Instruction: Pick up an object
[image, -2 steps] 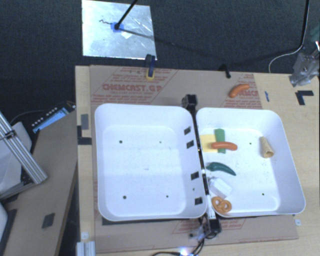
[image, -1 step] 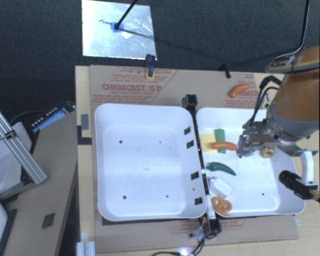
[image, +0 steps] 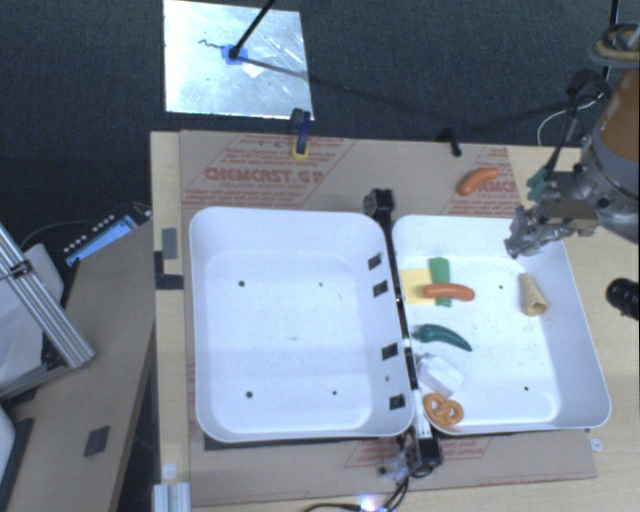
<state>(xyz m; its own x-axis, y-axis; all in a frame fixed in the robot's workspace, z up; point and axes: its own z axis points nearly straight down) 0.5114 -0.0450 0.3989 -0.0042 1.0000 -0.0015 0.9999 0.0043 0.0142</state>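
Pretzel (image: 443, 409) lies well apart from jaws (image: 524, 243).

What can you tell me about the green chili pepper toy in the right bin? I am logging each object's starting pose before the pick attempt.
The green chili pepper is a small, glossy, plastic-looking toy, dark teal-green, curved, tapering to a point toward the bin's right. It lies flat on the floor of the right bin, near the divider wall, below the orange hot dog and above a clear crumpled wrapper. It appears apart from the hot dog; its lower edge sits close to the wrapper. The gripper is well away.
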